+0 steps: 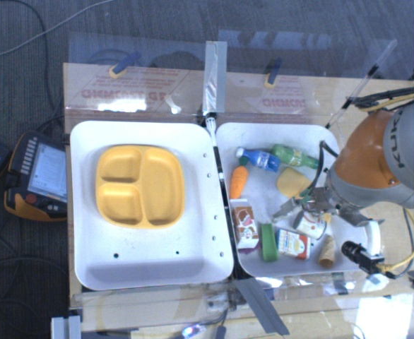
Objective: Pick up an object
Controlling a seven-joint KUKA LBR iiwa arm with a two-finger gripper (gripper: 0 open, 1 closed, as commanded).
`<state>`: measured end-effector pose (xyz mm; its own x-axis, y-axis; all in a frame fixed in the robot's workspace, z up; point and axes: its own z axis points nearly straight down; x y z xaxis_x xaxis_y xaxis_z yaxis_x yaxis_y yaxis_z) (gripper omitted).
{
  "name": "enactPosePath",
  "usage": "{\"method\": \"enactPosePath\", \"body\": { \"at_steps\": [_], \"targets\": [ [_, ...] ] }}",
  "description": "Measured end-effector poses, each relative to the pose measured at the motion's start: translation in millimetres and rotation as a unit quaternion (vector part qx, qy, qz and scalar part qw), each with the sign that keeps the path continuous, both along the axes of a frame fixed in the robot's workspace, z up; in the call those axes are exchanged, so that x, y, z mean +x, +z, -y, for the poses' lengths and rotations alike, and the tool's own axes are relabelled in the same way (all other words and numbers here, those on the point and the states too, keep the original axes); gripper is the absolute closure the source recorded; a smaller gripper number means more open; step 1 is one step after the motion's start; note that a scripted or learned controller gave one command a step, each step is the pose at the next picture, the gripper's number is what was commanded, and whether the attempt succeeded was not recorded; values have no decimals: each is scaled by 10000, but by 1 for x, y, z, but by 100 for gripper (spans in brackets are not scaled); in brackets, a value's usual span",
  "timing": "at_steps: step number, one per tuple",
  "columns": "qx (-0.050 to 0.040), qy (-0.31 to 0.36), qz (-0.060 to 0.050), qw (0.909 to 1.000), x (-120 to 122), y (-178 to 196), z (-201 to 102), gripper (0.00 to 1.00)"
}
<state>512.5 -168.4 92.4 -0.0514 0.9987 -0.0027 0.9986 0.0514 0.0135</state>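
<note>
My gripper [300,210] hangs low in the right bin [263,263], its metal fingers spread over the middle of the clutter, nothing visibly between them. Just under it lies a small white carton with red print [292,244]. Around it sit a yellow block [292,181], a blue bottle [258,159], a green bottle [294,155], an orange carrot [239,181], a red-and-white box [245,226], a green bar [267,242] and a tan cork-like piece [326,251].
The left bin [87,260] holds a yellow divided plate [140,186]. A teach pendant [34,179] lies on the floor at left. The grey-and-orange arm [369,164] covers the right bin's right side. A black fitting [359,255] sticks out near the bin's front right corner.
</note>
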Motion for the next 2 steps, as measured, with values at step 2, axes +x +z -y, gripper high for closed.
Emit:
{"method": "enactPosePath", "body": {
  "at_steps": [2],
  "targets": [
    [-1,-1143,-12,9935,133,-3,0,0]
  ]
}}
